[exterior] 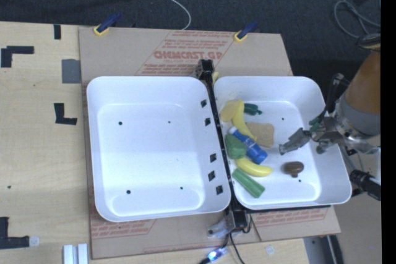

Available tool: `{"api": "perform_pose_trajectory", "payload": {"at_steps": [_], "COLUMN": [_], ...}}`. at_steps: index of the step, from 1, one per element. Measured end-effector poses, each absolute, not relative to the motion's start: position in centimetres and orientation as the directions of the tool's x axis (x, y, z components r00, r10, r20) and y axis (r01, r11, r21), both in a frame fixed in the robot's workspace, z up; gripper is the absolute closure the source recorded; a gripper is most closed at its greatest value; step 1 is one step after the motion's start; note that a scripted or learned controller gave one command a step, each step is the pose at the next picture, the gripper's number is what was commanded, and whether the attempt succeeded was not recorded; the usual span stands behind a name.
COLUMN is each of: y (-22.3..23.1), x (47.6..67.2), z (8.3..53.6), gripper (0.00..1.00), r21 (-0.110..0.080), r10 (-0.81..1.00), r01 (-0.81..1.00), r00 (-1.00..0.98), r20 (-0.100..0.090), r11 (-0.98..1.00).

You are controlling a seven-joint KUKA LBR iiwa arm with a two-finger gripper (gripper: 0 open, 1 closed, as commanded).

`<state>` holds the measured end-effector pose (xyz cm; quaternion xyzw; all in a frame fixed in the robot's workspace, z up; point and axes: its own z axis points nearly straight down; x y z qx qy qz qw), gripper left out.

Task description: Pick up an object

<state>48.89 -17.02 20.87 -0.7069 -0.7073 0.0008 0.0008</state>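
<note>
The right bin (309, 91) holds a cluster of small objects along its left side. Among them are a yellow banana-shaped piece (236, 115), a tan block (263, 133), a blue bottle (249, 144), a round green piece (234, 148), a second yellow banana (255, 168) and a green cylinder (249, 183). A brown lump (292, 167) lies apart, nearer the bin's right side. My gripper (291, 144) hangs over the right half of this bin, just above and slightly left of the brown lump, to the right of the tan block. I see nothing held in it.
The left bin (105, 96) sits beside the right one, with a black divider clip strip (211, 133) between them. Both rest on a cardboard sheet (179, 49). The arm's grey and orange wrist (365, 102) stands at the right bin's outer wall.
</note>
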Motion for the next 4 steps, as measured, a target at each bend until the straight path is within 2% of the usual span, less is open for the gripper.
{"api": "perform_pose_trajectory", "payload": {"at_steps": [1, 2, 3, 4], "y": [-9.3, -11.5, -11.4, -2.3], "x": [48.2, 56.3, 56.1, 62.8], "z": [14.3, 8.2, 9.4, 19.1], "gripper": [0.00, 0.00, 1.00, 1.00], "r21": [-0.010, -0.001, -0.001, 0.012], "r10": [1.000, 1.000, 1.000, 1.000], "r01": [1.000, 1.000, 1.000, 1.000], "r00": [-0.007, -0.002, -0.003, -0.013], "r20": [0.005, 0.000, 0.000, 0.002], "r11": [0.007, 0.002, 0.003, 0.013]}}
